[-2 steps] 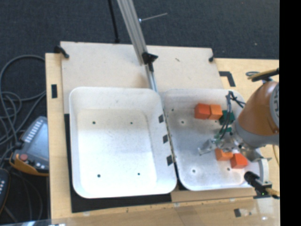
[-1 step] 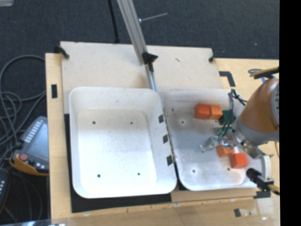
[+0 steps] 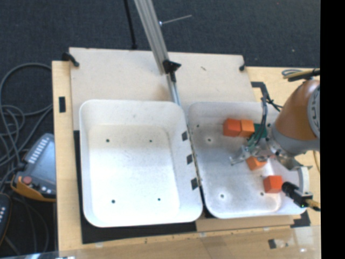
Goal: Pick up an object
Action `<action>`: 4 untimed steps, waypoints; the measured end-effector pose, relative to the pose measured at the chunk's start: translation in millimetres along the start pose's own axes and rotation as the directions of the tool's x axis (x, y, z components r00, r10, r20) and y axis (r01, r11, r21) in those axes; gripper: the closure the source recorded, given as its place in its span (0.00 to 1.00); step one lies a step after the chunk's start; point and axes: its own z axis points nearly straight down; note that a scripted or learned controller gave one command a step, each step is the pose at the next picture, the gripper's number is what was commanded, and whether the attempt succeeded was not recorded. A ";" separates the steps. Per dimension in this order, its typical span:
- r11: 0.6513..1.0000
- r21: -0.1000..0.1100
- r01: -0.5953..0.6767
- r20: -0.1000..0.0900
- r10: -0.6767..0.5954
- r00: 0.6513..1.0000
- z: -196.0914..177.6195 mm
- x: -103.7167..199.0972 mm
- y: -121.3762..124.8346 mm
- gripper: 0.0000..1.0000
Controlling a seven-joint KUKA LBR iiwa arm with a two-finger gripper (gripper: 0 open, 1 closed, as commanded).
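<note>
Two shallow white bins sit side by side on the table [image 3: 63,161]. The right bin [image 3: 215,198], taken as the landmark, contains three orange blocks. A pair of touching orange blocks [image 3: 239,127] lies near the bin's far edge. A single orange block [image 3: 273,183] rests near the bin's near right corner. A third orange block [image 3: 255,163] lies between these two, at the middle right of the bin, directly at the tip of the end effector [image 3: 249,153]. The arm [image 3: 299,120] enters over the bin's right edge, its orange band above the wrist. Whether the end effector is spread or pressed together cannot be told, nor whether it grips the third block. The left bin [image 3: 91,144] adjoins the right bin's left wall.
</note>
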 end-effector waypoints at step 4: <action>0.993 0.119 -0.017 -0.023 0.019 1.000 32.2 43.0 128.2 0.00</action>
